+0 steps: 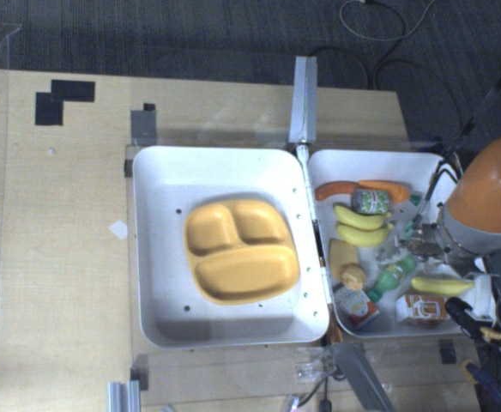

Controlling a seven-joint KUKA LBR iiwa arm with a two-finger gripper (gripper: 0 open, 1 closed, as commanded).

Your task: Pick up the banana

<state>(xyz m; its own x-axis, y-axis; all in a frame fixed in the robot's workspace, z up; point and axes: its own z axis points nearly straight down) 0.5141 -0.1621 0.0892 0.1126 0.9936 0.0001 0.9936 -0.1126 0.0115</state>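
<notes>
Two yellow bananas [359, 227] lie one against the other in the left half of the right bin [379, 162], just below a green can [371, 201]. A third banana [440, 286] rests near the bin's front right, partly under the arm. My gripper [412, 242] hangs low over the middle of the right bin, between the banana pair and the third banana and to the right of the pair. The wrist with its orange band [489, 200] rises behind it at the right edge. I see nothing held in the gripper.
The right bin is crowded: an orange carrot-like piece [379, 187] at the back, a pale yellow block [343, 254], a green bottle [391, 278], a red packet [354, 305] and an orange box [422, 309]. The left bin [156, 230] holds a yellow compartment tray [242, 250].
</notes>
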